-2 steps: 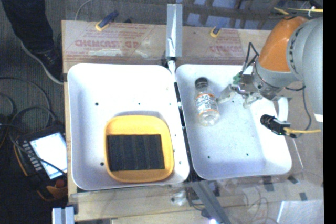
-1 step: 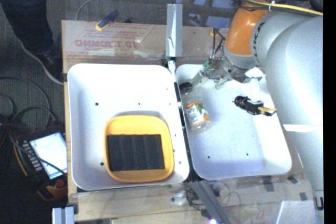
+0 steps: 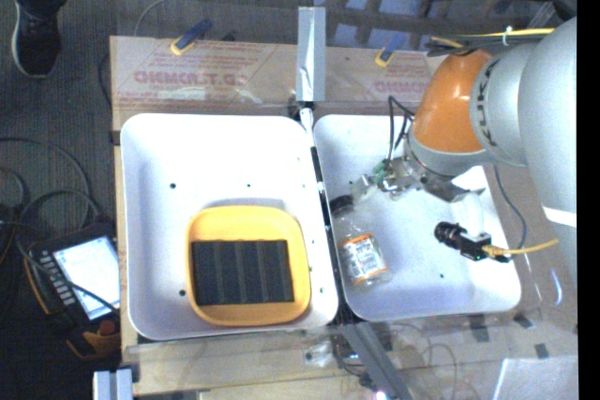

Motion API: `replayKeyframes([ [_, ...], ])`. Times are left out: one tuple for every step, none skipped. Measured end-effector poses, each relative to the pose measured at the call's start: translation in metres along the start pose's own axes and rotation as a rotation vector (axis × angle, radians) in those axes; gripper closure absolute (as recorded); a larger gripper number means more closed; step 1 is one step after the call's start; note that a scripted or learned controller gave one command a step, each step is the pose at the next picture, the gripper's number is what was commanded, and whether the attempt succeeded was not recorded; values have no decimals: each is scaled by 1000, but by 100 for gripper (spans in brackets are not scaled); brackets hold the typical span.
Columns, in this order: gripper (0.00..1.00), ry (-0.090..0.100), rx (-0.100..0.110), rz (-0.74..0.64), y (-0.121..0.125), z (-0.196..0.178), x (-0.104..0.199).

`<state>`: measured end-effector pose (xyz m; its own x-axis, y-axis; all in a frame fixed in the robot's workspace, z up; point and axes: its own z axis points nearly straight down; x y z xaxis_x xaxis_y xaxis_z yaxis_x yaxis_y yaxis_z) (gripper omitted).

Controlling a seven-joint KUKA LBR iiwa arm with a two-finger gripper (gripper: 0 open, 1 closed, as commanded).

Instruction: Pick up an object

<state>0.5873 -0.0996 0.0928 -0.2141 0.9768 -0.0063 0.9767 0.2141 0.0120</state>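
Gripper (image 3: 389,181) hung over right bin (image 3: 487,290); claw state hidden, you couldn't tell. Bottle (image 3: 359,250) at its 7 o'clock (clear, round): could roll off fingers.

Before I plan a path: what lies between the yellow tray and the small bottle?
In the camera view, the two bins' adjoining rims separate the yellow tray from the small bottle.
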Motion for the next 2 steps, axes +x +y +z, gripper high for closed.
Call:
replayKeyframes([
  [0,5,13,178,-43,-92,17],
  [0,6,10,139,-41,-2,-14],
])
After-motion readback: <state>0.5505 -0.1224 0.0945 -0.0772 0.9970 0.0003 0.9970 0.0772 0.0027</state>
